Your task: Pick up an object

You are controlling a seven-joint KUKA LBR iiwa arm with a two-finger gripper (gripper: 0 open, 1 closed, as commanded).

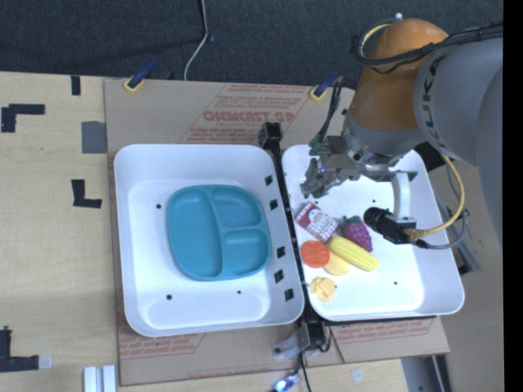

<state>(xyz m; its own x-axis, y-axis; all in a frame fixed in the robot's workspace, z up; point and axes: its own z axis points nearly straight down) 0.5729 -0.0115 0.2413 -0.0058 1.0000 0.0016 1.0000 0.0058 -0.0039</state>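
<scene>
Desk point(49, 243): It is light brown wood. A flat sheet of cardboard point(237, 113) lies on it, under the two bins.
Arm point(425, 80): It is big and grey with an orange band. It comes in from the right and hangs over the right bin.
Left bin point(139, 170): It is white and shallow. It touches the right bin along one side.
Right bin point(433, 292): It is white too. This is the landmark bin. All the small toys lie in its left half.
Blue plate point(219, 231): It has three parts. It lies in the middle of the left bin, well apart from the right bin's toys.
Pincer point(315, 188): It points down over the top left part of the right bin, just above the toys. I cannot tell if it is wide or narrow. Nothing shows between its tips.
Red and white packet point(315, 219): It is just under the pincer.
Yellow corn point(353, 254): It lies near the middle of the right bin.
Purple grapes point(358, 233): They touch the corn.
Orange ball point(315, 254): It is just left of the corn.
Small yellow toy point(324, 287): It is lowest, near the right bin's left wall.
</scene>
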